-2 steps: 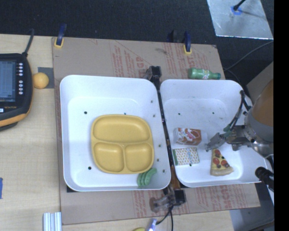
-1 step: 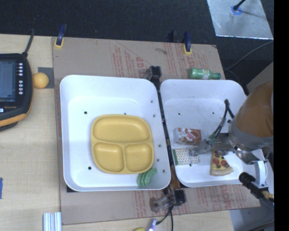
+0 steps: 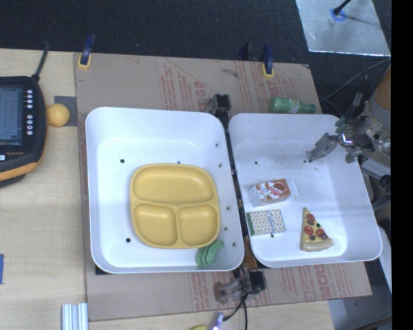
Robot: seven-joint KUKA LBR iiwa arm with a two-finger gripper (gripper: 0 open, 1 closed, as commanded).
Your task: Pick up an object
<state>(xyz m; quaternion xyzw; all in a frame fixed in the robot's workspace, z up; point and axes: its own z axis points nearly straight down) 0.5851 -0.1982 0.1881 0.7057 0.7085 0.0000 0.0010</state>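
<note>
Objects for the pick lie untouched: a pizza slice [image 3: 314, 231] in the near right corner of the right bin [image 3: 351, 184], a patterned card [image 3: 266, 222] just left of it, and a red-and-white packet [image 3: 271, 192] just beyond the card. The claw [image 3: 323, 147] hangs over the far part of the same bin, well apart from all three, its fingers pointing left; nothing sits between them, though how wide they stand cannot be told from this slant. The left bin [image 3: 103, 184] carries a yellow tray [image 3: 173, 205] with three compartments, and a green toy [image 3: 209, 254] rests against that bin's near right rim. A green bottle [image 3: 291, 106] lies on the desk [image 3: 27, 253] beyond the right bin, and a handheld pendant [image 3: 10, 129] sits far left with an orange ball [image 3: 57, 114] beside it. By this showing the task is barely begun: the arm is over the right bin, but the descent, the closing and the lift are all left to do
</note>
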